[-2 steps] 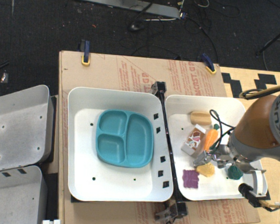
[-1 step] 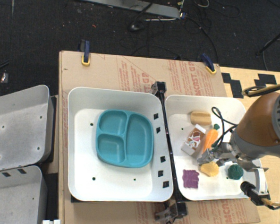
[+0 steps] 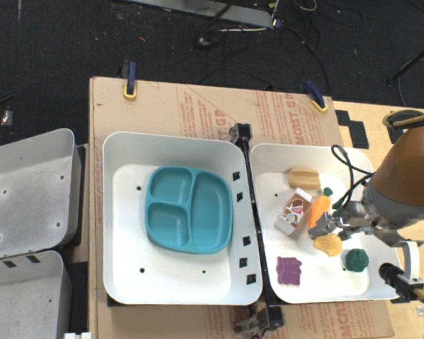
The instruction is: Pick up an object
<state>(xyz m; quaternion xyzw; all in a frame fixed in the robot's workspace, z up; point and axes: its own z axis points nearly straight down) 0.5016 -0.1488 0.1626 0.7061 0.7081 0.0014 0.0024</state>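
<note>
The right bin (image 3: 348, 292) holds several small objects: a tan bread-like piece (image 3: 304, 179), a small brown and white carton (image 3: 293, 213), an orange carrot (image 3: 318, 210), a yellow lumpy piece (image 3: 328, 244), a dark green round object (image 3: 355, 260) and a purple flat piece (image 3: 288, 269). My gripper (image 3: 326, 227) hangs low in the right bin, between the carrot and the yellow piece, very close to both. The arm's orange band (image 3: 410, 170) is above it at the right edge.
The left bin (image 3: 120, 267) contains a teal divided plate (image 3: 189, 209). A black divider with clips (image 3: 250, 225) runs between the bins. Two empty white trays (image 3: 24, 189) lie off the bench at the left. Cables hang beside the wrist.
</note>
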